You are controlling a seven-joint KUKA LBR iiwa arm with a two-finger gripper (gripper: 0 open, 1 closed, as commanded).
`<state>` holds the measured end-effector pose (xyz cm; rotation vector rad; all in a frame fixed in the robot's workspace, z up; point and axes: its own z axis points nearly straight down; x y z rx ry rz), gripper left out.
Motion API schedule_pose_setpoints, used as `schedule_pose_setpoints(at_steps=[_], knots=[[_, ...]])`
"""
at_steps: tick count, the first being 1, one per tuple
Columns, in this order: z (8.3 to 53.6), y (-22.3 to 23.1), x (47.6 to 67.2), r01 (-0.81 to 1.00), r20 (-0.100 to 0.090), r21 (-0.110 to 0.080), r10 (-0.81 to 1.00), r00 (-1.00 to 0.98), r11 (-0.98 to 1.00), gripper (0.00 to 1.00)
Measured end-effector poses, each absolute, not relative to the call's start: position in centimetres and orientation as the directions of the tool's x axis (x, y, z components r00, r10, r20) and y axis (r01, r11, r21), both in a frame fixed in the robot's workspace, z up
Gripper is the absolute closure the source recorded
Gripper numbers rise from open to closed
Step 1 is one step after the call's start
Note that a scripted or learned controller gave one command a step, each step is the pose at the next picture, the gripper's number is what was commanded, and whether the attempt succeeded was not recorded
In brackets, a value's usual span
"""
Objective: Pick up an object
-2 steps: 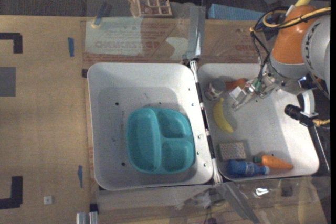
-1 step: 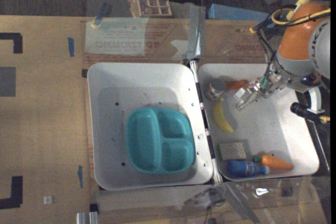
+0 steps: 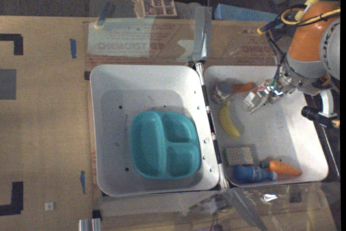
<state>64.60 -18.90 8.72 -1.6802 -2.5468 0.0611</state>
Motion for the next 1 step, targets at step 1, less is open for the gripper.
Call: schedule_pose_setpoints(at_steps=[1], knots=[[15.97,-15.17,65.97,0.928,0.014,-0.027,0.928,-0.373,0.373,1.00]])
